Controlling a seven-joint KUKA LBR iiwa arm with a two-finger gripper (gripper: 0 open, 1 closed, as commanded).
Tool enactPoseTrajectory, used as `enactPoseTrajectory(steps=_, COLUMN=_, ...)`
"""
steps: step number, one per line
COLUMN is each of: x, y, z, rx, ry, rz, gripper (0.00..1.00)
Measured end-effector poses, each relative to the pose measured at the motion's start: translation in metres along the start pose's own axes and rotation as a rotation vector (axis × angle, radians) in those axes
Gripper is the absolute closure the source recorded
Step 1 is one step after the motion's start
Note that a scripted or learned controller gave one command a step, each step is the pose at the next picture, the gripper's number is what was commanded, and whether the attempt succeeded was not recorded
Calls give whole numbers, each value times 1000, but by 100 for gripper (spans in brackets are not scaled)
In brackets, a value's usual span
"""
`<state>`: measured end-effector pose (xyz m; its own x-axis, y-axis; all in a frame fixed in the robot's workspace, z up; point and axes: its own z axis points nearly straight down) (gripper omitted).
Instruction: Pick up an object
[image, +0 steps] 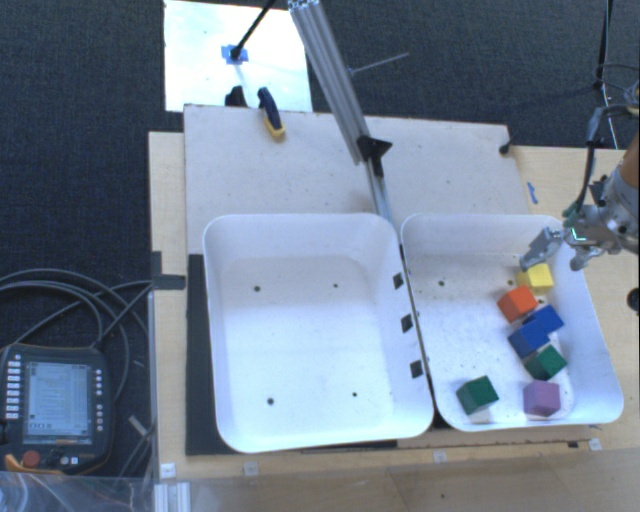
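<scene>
We are hovering the gripper (560, 250) just above the yellow block (540, 277), fingers (541, 245) spread and pinching nothing; the grasping and lifting are remaining.

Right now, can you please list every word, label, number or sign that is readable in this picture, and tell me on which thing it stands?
None can be read.
Handheld control pendant: its screen shows content, too small and blurred to read.
Coloured blocks, such as the yellow block: plain faces, no writing.
White bins: no labels visible.
</scene>
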<state>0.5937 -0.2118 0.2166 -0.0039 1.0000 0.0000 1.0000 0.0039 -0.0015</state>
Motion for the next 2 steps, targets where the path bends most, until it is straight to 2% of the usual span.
enactPoseTrajectory(steps=1, x=0, y=1, z=-3, rx=-4, ry=-1, rz=-2, gripper=0)
enactPoseTrajectory(steps=2, x=-5, y=0, z=58, rx=1, ry=0, rz=2, gripper=0)
